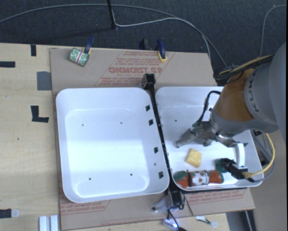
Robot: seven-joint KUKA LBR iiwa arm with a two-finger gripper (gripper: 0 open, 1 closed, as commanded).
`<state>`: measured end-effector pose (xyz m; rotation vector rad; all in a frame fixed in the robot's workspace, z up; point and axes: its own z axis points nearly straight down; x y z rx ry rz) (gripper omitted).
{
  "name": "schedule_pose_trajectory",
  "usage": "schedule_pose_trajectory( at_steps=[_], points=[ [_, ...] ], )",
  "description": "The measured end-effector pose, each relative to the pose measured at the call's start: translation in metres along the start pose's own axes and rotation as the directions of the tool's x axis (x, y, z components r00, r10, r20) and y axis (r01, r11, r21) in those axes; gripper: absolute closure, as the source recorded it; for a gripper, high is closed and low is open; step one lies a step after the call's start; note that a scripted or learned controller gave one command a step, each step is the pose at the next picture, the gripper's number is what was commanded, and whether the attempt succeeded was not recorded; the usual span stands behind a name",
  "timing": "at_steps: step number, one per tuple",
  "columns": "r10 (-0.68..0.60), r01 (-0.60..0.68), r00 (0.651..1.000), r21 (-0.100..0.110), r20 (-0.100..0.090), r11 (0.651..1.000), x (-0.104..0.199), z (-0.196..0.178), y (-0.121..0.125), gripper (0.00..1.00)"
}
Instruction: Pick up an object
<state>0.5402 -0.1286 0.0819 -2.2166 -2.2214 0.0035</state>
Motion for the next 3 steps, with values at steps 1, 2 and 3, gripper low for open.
schedule_pose_trajectory(
  at_steps=[1, 2, 3],
  points=[
    [0.005, -0.005, 1.0, -0.006, 0.003, 1.0, -0.072, -0.004, 0.015, 0.0],
    [0.002, -0.002, 1.0, -0.006, 0.001, 1.0, -0.095, -0.004, 0.024, 0.0],
    [0.002, -0.002, 1.0, -0.005, 0.001, 1.0, -0.095, -0.026, 0.022, 0.0]
  ],
)
